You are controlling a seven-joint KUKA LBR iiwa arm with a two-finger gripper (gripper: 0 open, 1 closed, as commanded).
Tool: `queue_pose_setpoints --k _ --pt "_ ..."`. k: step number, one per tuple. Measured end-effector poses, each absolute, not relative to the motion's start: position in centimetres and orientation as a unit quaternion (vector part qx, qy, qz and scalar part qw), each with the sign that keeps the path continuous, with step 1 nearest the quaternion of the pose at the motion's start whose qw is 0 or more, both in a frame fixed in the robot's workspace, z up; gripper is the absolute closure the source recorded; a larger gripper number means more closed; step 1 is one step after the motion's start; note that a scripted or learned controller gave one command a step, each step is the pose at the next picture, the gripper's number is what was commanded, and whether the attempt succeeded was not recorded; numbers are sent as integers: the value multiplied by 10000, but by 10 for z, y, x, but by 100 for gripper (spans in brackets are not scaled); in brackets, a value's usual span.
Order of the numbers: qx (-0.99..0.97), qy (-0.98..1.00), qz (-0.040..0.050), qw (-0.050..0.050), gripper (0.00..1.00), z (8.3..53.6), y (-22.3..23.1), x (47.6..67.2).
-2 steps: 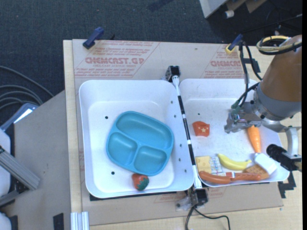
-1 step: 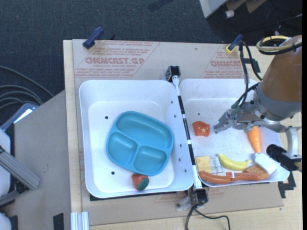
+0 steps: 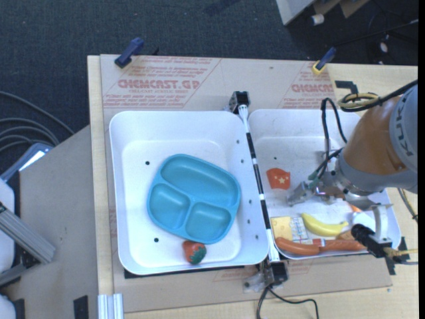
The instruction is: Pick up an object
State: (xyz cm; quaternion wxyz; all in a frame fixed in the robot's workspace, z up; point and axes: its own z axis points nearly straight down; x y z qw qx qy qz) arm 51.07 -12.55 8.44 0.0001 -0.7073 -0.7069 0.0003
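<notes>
The right bin (image 3: 292, 128) holds a small red block (image 3: 277, 177), a yellow banana (image 3: 324, 226), a long orange-red sausage-like piece (image 3: 317, 247) and a yellow packet (image 3: 288, 228). My gripper (image 3: 304, 191) hangs low in this bin, just right of the red block and above the banana's left end. Nothing shows in its grasp. The grey arm with its orange band (image 3: 372, 145) covers the bin's right part.
The left bin (image 3: 133, 145) carries a blue divided plate (image 3: 193, 197) and a red strawberry (image 3: 194, 251) at its front edge. A black-and-white divider rail (image 3: 252, 165) runs between the bins. Cables (image 3: 332, 121) loop over the right bin's back.
</notes>
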Motion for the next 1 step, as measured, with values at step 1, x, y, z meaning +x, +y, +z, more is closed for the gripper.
queue_pose_setpoints --k 1 --pt "-7066 -7077 -3 -2 0 85 -100 605"
